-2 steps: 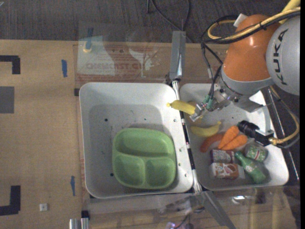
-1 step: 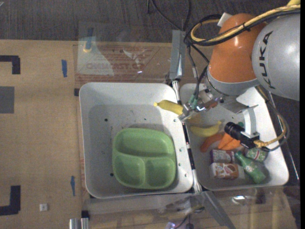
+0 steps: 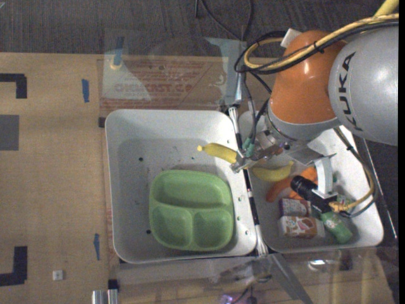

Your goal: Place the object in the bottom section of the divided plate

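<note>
Arm: grey, with an orange band above the wrist, reaching in from the right and hanging over the right bin (image 3: 373, 233) and the divider between the two bins.
Claw (image 3: 243, 160): low over the inner edge of the left bin (image 3: 120, 170), close to the rim shared with the right bin; its fingers are clenched on one end of a yellow banana.
Banana (image 3: 218, 152): the task's thing; held by its right end in the claw, with the rest of it sticking out to the left over the left bin, tilted slightly upward at its free tip. It sits above the far right corner of the plate, apart from the plate's surface.
Plate (image 3: 190, 209): green, divided, lying flat on the floor of the left bin; one wide section along its far side and two smaller sections along its near side. None of the sections holds anything.
Right bin contents: a second yellow banana (image 3: 273, 171) just right of the claw, an orange piece (image 3: 309, 173) beside it, two small cartons (image 3: 297, 217) and a green item (image 3: 336, 228) near the front; partly hidden by the arm.
Worktop (image 3: 50, 189): tan board bearing both bins, with blue tape marks and black corner marks on its left side.
</note>
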You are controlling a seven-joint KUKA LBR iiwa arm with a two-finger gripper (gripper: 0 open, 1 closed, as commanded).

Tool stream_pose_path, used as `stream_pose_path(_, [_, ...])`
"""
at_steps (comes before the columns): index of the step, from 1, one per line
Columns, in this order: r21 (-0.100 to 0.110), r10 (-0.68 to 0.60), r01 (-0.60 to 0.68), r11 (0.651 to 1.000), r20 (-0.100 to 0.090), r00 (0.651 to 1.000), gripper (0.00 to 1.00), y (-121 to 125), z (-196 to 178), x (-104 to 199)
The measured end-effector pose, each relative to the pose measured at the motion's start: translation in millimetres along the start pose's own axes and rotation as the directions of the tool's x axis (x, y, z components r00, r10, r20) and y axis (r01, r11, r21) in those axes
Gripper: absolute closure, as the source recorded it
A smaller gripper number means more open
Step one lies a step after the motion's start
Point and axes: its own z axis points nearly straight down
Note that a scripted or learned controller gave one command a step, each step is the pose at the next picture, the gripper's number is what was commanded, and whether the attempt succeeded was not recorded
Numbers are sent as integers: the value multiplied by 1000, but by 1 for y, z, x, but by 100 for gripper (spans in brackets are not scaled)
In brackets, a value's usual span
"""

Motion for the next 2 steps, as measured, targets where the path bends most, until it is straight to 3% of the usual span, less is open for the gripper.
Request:
stream_pose_path(1, [1,94,-94,996,0,996,100,-30,-33,29])
stream_pose_path(2, [2,140,-140,990,0,990,100,-23,-20,53])
